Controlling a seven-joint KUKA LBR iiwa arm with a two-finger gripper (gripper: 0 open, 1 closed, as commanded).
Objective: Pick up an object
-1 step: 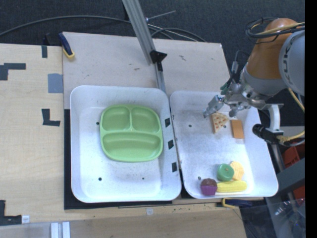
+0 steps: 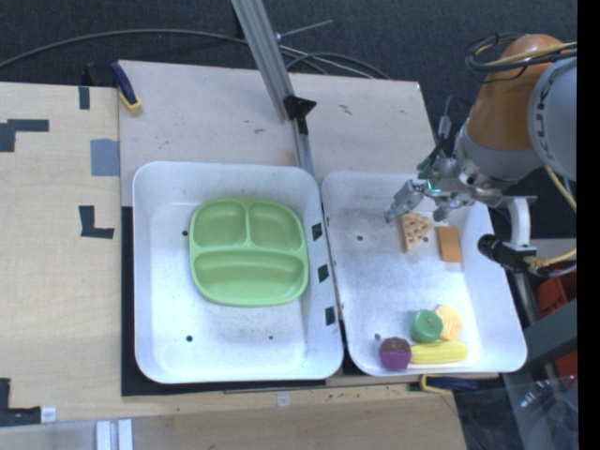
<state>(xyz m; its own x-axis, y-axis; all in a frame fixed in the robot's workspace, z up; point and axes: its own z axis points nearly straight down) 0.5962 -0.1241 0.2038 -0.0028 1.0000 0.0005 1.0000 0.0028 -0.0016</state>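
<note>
Gripper (image 2: 413,207), fingers spread apart and holding nothing, hovers low in the right white bin (image 2: 375,279), just above a tan cracker-like toy wedge (image 2: 413,232). Centring over the wedge before closing would likely help.

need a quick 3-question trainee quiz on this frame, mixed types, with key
1. True or false: the green divided plate lies in the right bin.
2. Which item lies nearest the gripper? A) tan cracker piece B) purple toy C) yellow corn
3. Fill in: the green round toy sits near the right bin's ____ corner in the image.

Key: 1 false, it lies in the left bin. 2 A. 3 lower right.
</note>
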